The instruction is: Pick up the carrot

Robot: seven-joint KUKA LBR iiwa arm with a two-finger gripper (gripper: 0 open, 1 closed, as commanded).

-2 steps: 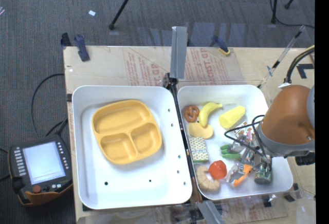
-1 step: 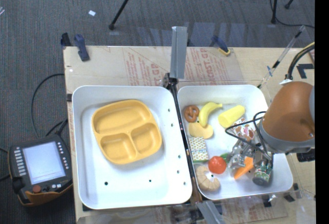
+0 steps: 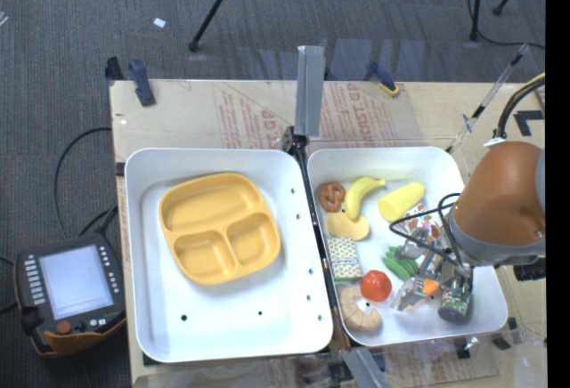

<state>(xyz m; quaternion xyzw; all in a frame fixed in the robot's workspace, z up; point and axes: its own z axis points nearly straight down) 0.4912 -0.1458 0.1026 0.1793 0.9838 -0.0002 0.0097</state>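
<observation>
The gripper sits low in the right bin, at its near right part, under the orange band of the arm. A small orange piece, apparently the carrot, shows between the fingers, so the gripper looks closed on it; the fingers are narrowly spaced, though cables and blur hide the exact contact. All other places below are given relative to the gripper. Just left of it lies a red tomato. Left and slightly nearer the camera than the tomato lies a tan pastry. Green beans lie just up and left of the gripper, touching or almost touching the fingers. Farther left is a patterned block, and above that a pale round biscuit. A banana and a pretzel lie up and left, near the far wall of the bin. A yellow piece lies above the gripper, beside the banana. Well to the left, the left bin holds a yellow divided tray. A pendant lies beyond that bin, on the floor.
</observation>
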